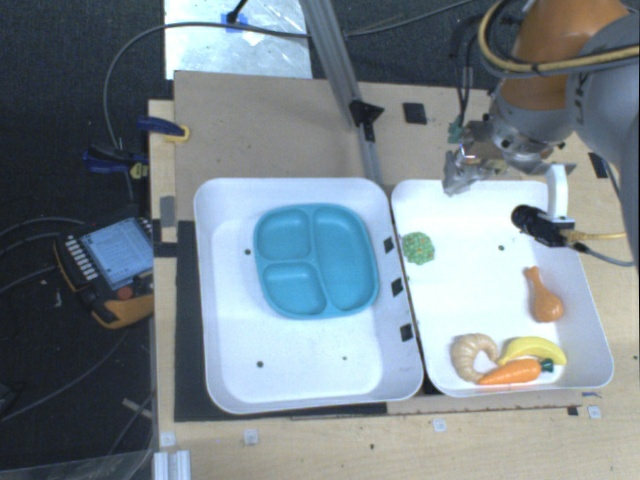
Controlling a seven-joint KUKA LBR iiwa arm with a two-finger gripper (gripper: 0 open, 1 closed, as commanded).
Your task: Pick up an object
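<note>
The handheld unit [110, 268] lying off the table's [280, 118] left side has a pale blue face and a row of keys, but its markings are too small to read; the small black tabs along the seam between the bins are too small to tell whether they carry writing.

The arm [560, 48] comes in from the upper right and is cut off by the picture's edge; its claw [458, 183] hangs over the far left corner of the right bin [470, 218], and whether it is released or clenched cannot be told, since the tip is a blur of grey metal against the white rim.

The things to pick all lie in the right bin; a green lump [417, 248], perhaps a toy broccoli, sits alone near the bin's left wall, nearest the claw but apart from it; an orange-brown drumstick [543, 296] lies near the right wall; at the near edge a pale curled piece [473, 353], hard to name, touches a carrot [512, 372], and a banana [533, 349] lies just beside the carrot's green end, partly overlapping it.

The left bin [215, 268] holds a blue plate [315, 260] with three compartments; a grey pole [335, 58] slants across the table from above and its top is cut off; blue and yellow clamps [150, 128] grip the table's left edge.
</note>
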